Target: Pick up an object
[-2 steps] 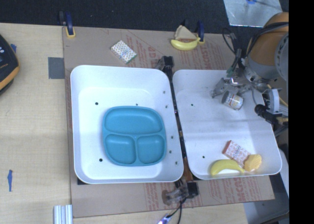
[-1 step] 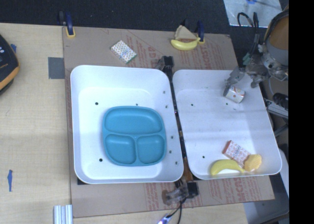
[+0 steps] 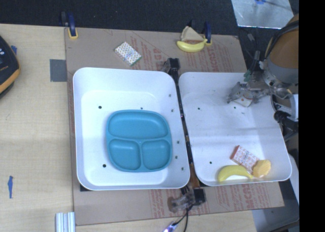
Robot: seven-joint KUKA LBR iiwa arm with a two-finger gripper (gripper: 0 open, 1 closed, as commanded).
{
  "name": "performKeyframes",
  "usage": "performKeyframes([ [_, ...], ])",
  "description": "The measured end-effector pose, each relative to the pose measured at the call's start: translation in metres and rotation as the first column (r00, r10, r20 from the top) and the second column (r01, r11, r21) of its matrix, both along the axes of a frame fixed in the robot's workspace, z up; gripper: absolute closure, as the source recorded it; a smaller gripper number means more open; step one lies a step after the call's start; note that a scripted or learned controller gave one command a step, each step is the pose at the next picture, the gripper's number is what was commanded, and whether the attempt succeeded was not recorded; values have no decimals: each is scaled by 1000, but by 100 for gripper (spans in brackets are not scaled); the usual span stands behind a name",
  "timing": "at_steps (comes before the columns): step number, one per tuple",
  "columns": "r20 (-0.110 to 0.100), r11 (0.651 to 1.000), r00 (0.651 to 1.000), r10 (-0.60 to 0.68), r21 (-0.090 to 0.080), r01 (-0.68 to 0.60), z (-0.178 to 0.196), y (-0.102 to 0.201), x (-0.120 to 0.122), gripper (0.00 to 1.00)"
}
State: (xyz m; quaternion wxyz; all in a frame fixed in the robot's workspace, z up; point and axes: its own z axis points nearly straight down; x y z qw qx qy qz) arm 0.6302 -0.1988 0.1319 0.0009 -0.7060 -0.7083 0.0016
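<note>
Spreading across the worktop (image 3: 35, 139), two white bins sit side by side. One left bin (image 3: 89, 89) holds a single blue divided plate (image 3: 138, 139), leaving bare floor along its walls. One right bin (image 3: 213, 124) carries three small things crowded at its near edge: one yellow banana (image 3: 233, 173), one patterned packet (image 3: 246, 157), one yellow lump (image 3: 262, 168); its middle lies open. The gripper (image 3: 247, 94) hovers low at the far right corner; whether the jaws are apart cannot be told. Beyond the bins lie another banana (image 3: 190, 46) and another packet (image 3: 127, 53).
</note>
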Motion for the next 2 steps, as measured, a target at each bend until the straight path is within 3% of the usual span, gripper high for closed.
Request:
performKeyframes([
  [1,19,1000,1000,2,-7,-2,-16,-12,25,0],
  [2,20,1000,1000,5,-10,-5,-5,-13,26,100],
])
